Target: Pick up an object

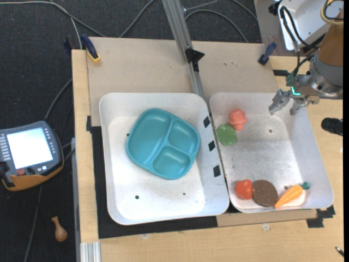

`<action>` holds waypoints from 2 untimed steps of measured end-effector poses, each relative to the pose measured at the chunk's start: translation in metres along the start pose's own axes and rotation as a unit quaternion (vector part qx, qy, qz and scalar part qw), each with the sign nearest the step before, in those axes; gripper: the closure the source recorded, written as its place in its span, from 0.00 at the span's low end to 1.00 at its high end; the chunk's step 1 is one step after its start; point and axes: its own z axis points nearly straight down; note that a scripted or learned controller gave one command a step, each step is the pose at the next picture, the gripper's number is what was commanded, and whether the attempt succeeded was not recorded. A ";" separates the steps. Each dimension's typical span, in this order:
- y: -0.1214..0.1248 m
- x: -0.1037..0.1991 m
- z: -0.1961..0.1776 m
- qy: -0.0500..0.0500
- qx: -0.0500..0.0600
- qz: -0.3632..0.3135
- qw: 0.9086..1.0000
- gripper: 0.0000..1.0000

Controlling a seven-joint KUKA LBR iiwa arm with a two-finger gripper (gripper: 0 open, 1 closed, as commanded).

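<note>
- Two shallow white bins sit side by side on the bench in the camera view: the right bin [319, 162] lies under and just left of the gripper [287, 106], and the left bin [117, 201] lies well to the gripper's left.
- The gripper hangs over the upper right corner of the right bin, its two fingers [278, 101] spread apart with nothing between them; a small teal light glows on the wrist just above.
- The arm [334, 48] rises from the gripper toward the upper right.
- A pink toy [238, 118] lies to the gripper's left in the right bin, near that bin's upper left corner, and a green toy [227, 135] touches it on its lower left side.
- Well below the gripper, along the near edge of the right bin, three things lie in a row: a red toy [244, 189], a brown round piece [264, 192] touching it, and an orange carrot [289, 195] with a green tip, closest to straight below the gripper.
- A teal divided plate [162, 142] rests in the left bin, far left of the gripper and slightly lower.
- A grey pole [180, 29] slants down between the two bins, upper left of the gripper.
- A handheld pendant with a pale screen [27, 154] lies on the dark floor at the far left.
</note>
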 end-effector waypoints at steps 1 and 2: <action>0.002 0.000 -0.003 -0.001 -0.003 -0.001 1.000 0.00; 0.002 0.001 0.060 0.000 0.000 -0.001 1.000 0.00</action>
